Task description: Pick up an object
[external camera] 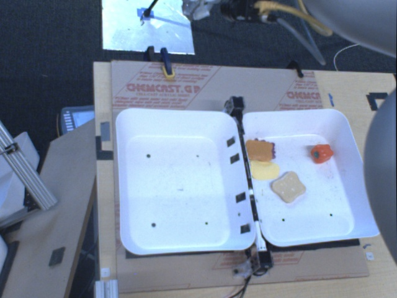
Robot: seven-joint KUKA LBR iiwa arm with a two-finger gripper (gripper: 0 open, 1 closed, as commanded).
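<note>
The right bin (338, 219) holds several toy food pieces. An orange-brown block with a purple edge (260, 149) lies by the bin's left wall, with a flat yellow piece (265, 171) just below it. A beige toast slice (288, 187) sits near the bin's middle. A small red pepper (321, 154) lies toward the right. My gripper (200, 0) hangs high at the top of the view, far beyond both bins, over the dark floor.
The left bin (180, 185) stands beside the right one, joined by black clips (239, 160). A shiny metal sheet (147, 17) lies at the top left. A yellow clamp (167, 72) grips the cardboard's far edge. The grey arm (381, 160) looms at right.
</note>
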